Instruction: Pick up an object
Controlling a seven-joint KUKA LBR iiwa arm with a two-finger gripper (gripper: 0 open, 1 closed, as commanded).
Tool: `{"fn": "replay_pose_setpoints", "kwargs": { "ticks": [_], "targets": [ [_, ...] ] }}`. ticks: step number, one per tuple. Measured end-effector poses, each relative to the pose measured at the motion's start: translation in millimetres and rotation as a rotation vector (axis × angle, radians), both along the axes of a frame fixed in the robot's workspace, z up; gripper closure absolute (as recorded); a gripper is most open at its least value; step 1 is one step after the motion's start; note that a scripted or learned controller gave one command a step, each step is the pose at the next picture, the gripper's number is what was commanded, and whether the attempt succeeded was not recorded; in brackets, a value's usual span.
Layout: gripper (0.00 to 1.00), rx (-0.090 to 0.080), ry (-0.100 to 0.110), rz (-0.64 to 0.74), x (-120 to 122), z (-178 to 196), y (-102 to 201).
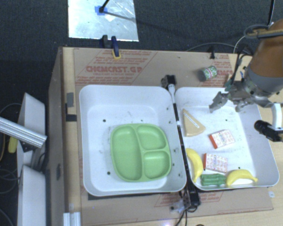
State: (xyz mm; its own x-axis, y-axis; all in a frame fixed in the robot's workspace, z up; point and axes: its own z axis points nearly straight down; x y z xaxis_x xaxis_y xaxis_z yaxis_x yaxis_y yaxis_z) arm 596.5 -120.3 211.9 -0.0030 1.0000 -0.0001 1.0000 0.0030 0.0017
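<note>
1. The end effector [229,101] hangs over the far part of the right-hand shallow white plastic bin [271,150], its two fingers spread apart with nothing between them
2. Nearest grab, I reckon, is the pale tan wedge-shaped sandwich piece [193,124], lying on the bin floor just toward the camera and to the left of the end effector, its long axis running diagonally away from the fingers
3. The small red-and-white flat carton [221,138] sits a bit nearer the camera, almost straight below the fingers
4. The two yellow bananas [194,162] are well beyond that, at the near edge
</note>
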Motion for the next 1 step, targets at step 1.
{"fn": "replay_pose_setpoints", "kwargs": {
  "ticks": [1],
  "targets": [
    [0.0,0.0,0.004,-0.003,-35.3,-122.5,-35.7]
  ]
}}
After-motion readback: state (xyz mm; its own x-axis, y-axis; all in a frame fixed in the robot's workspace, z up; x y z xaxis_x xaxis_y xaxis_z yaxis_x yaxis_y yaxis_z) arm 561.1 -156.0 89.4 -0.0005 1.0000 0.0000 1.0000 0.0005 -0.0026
